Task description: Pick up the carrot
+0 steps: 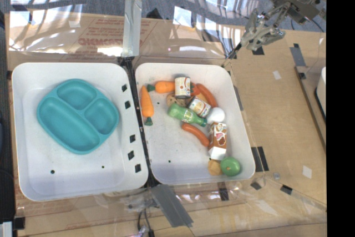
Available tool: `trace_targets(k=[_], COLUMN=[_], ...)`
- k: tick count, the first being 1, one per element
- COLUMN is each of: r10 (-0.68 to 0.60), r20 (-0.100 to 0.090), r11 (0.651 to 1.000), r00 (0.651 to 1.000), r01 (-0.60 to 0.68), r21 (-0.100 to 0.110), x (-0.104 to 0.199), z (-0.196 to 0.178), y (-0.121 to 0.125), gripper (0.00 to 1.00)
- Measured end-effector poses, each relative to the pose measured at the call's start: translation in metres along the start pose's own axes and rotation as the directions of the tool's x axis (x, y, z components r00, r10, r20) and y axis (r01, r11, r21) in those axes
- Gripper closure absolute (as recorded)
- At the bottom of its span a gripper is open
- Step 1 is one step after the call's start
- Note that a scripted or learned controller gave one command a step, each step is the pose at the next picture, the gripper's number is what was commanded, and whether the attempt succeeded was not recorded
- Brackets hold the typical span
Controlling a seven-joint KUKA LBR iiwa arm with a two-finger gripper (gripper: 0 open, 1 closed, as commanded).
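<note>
Two bins [22, 119], one carrot [146, 104]

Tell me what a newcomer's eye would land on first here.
First, the big teal divided plate lying alone in the left bin. Next, the jumble of toy food in the right bin, with the carrot along its left wall. The gripper hangs above the bench beyond that bin's far right corner.

Overhead slanted view onto both bins [183, 172].

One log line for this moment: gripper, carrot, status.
gripper: above bench, outside right white bin, near its far corner | orange carrot: lying by bin's left wall, untouched | status: pick not begun
</note>
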State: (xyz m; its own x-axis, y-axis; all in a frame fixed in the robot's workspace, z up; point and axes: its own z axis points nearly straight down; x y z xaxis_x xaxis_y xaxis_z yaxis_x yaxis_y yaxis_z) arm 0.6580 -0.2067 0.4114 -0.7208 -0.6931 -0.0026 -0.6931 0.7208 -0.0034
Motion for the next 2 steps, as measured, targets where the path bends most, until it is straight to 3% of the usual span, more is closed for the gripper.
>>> trace_targets(k=[1, 2], r10=[-0.343, -0.582], r20=[-0.001, 0.001], r11=[0.939, 0.813], r00=[0.939, 0.813], r01=[0.343, 0.582], r21=[-0.005, -0.001], x=[0.001, 0.001], z=[0.019, -0.006], y=[0.000, -0.001], gripper=[1.00, 1.00])
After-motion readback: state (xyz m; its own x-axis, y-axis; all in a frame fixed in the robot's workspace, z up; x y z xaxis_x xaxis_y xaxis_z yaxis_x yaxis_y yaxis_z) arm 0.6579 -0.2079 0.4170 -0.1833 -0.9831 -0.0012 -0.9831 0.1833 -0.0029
